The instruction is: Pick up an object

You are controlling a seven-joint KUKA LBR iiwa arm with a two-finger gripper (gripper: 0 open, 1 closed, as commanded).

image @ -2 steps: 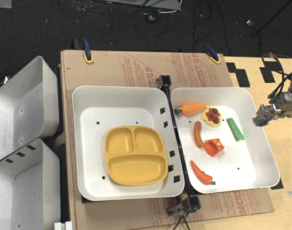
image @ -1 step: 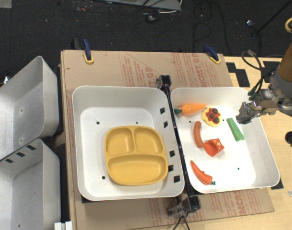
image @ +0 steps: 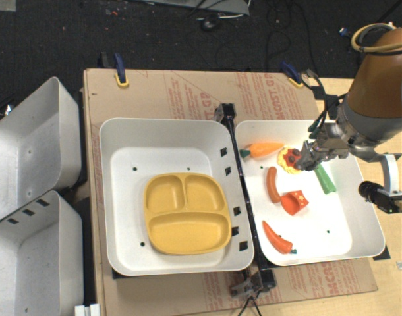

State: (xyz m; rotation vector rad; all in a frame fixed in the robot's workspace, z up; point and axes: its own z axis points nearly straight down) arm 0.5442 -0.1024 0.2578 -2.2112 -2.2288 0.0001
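Over the right bin (image: 359,239) the claw (image: 305,161) hangs low, touching or just above a small yellow-and-red toy (image: 292,160) near the far wall; whether it's wide or narrow I can't tell. Best bet: drop straight down, centred, avoiding the green piece (image: 325,180) just beside it and the carrot (image: 265,150) nearby.

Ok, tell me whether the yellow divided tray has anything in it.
Empty. The yellow divided tray lies flat in the left bin, and all three compartments show bare yellow plastic; the toy food lies in the right bin.
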